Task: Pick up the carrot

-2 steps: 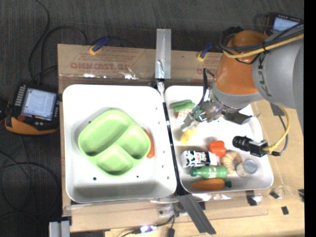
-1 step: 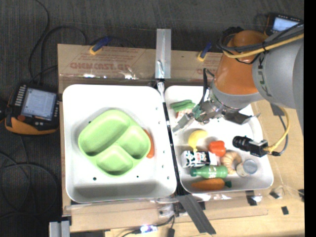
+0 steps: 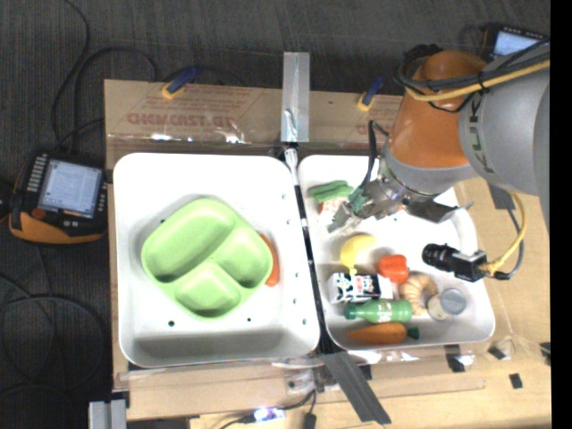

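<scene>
One gripper (image 3: 344, 211), fingers slightly parted and holding nothing, hangs at the right bin's (image 3: 478, 324) far-left; the carrot (image 3: 380, 333) lies near, calling for a reach there

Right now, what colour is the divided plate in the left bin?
Light green; the divided plate shows clearly in the camera view.

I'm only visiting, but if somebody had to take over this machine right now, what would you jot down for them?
Gripper: over the far left part of the right bin, beside a green toy; whether it is open can't be told.
Carrot: lying by the right bin's near wall, beside the green bottle, apart from the gripper.
Done: nothing visible yet.
Left: reach the carrot, grasp it, lift.
</scene>
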### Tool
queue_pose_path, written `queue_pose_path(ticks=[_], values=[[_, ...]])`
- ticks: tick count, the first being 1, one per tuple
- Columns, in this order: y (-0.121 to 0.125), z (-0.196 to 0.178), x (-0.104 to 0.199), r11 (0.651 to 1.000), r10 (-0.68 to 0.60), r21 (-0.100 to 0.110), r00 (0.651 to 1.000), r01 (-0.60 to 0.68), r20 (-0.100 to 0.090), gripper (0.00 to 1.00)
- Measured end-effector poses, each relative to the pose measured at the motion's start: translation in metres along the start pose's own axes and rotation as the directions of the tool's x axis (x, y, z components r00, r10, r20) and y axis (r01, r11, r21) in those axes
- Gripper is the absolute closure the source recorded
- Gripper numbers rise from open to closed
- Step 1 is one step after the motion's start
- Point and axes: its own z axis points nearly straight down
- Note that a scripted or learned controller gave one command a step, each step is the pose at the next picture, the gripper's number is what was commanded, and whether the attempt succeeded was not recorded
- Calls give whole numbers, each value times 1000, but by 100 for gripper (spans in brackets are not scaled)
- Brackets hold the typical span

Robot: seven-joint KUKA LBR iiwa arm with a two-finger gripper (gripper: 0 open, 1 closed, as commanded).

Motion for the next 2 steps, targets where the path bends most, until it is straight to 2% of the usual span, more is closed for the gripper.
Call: queue_pose_path(ticks=[1, 2], values=[[-53, 69, -81, 970, -243, -2, 970, 243, 11, 100], [0, 39, -137, 998, 63, -7, 998, -63, 12, 100]])
